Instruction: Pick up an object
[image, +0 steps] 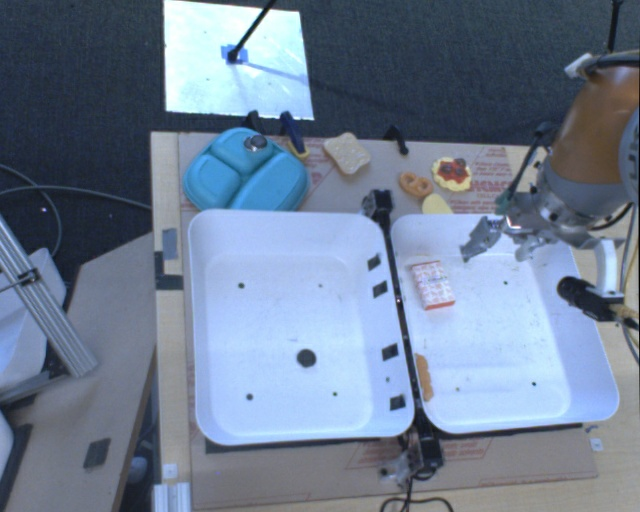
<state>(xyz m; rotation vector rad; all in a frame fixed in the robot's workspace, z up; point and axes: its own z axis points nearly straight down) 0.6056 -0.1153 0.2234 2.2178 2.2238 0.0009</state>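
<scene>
The arm comes in from 3 o'clock and hangs over the right bin (590, 395). Its gripper (492, 236) sits near the top edge of that bin, at about 1 o'clock in the view. I cannot tell how wide it is; the tip is small and blurry here. Nothing shows between its tips, so I judge it holds nothing.

The nearest thing to grab is a small pink and white box (432, 284). It lies flat in the right bin, close to the wall between the two bins, at about 8 o'clock from the gripper and near it, not touching. Lying flat in the open, it looks easy to reach from above.

A thin orange piece (424, 376) lies lower down by the same middle wall. That spot is tight, so it may be hard to grab.

The left bin (215, 400) has a small dark round thing (306, 357) near its middle.

Behind the bins, at 12 o'clock, a blue tray (246, 172), a toast slice (347, 153) and some toy food (452, 173) rest on the board, out of the way.
</scene>
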